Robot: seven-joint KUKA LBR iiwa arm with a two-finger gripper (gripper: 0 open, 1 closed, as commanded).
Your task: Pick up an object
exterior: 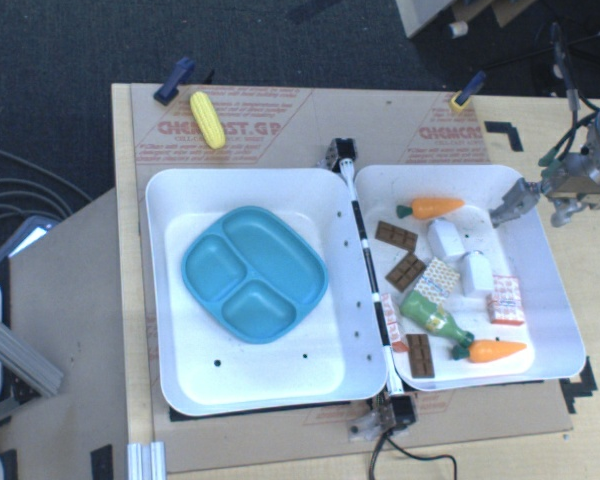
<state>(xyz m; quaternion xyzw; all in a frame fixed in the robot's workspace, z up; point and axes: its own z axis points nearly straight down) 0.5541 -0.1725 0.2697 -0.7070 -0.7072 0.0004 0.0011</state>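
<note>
White bins sit side by side on the worktop point(280, 118); the left bin point(170, 268) carries a blue tray point(255, 273) with bare floor around it, while the right bin point(555, 288) is crowded. At the frame's right edge the gripper point(525, 203) hangs over that bin's upper right rim; whether it is spread or clenched I cannot tell. Nearest it lie a carrot point(435, 207) to its left and white blocks point(460, 253) below left, apart from it.

Right bin point(570, 308) contents: two carrots point(432, 207) point(497, 350), green bottle point(435, 322) lying flat, three chocolate bars point(395, 235), white blocks point(445, 239), patterned packets point(505, 299). All loose, clustered.
</note>
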